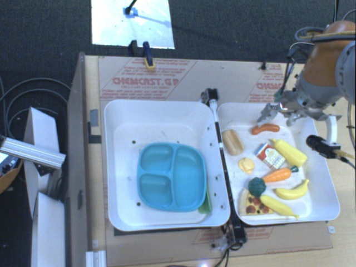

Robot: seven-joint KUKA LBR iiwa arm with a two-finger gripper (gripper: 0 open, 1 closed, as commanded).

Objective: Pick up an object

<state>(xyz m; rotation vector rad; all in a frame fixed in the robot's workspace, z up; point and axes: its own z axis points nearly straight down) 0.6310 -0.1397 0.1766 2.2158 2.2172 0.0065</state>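
The arm (328, 60) reached in from the right, its gripper (281, 114) spread wide and holding nothing above the right bin's (328, 204) far edge. A toy sausage (265, 129) lay just below the fingers. The left bin (119, 149) held a blue divided plate (169, 177). Both sat on a brown board (183, 74) over dark carpet (44, 26).

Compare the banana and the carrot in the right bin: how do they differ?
Colour: the banana is yellow; the carrot is orange with a green tip. Shape: the banana curves; the carrot is straight and tapered. Place: the banana lies nearer the bin's front edge, the carrot just behind it. Both lie flat in the right bin.
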